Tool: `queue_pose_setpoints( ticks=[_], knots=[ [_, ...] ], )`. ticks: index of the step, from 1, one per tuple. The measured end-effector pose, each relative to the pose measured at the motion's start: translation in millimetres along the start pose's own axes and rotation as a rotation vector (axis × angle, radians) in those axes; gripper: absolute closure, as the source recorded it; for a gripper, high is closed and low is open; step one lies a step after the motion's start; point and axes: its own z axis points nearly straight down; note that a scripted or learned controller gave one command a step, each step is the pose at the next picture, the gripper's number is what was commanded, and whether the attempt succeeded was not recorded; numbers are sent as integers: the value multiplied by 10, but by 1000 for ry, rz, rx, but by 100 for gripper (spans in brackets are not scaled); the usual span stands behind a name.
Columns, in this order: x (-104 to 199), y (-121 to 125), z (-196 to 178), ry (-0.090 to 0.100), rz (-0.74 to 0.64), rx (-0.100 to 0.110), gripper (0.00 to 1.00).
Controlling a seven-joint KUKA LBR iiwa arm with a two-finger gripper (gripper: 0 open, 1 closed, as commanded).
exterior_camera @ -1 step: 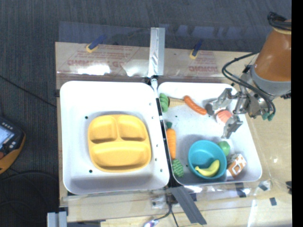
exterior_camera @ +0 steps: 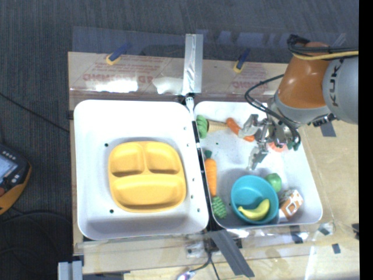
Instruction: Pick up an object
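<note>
camera view | end effector [exterior_camera: 257,154] beside blue bowl [exterior_camera: 246,193] (banana [exterior_camera: 256,209] inside)

White letters "KU" on the grey arm [exterior_camera: 344,92], red cardboard [exterior_camera: 111,73] print unreadable

Grey arm with orange band [exterior_camera: 303,86] reaches from right over right white bin [exterior_camera: 312,179]; gripper [exterior_camera: 262,144] hangs above bin floor. Round blue bowl [exterior_camera: 252,196] holds yellow banana [exterior_camera: 256,209]. Orange carrot [exterior_camera: 211,177] lies along divider. Yellow sectioned plastic tray [exterior_camera: 147,175] sits in left white bin [exterior_camera: 93,133]
</note>
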Motion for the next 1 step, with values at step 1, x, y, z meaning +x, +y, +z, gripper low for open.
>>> queue_pose_setpoints(
  ticks=[1],
  knots=[
    [-300, 134, 316, 2, 286, 1, 0]
  ],
)
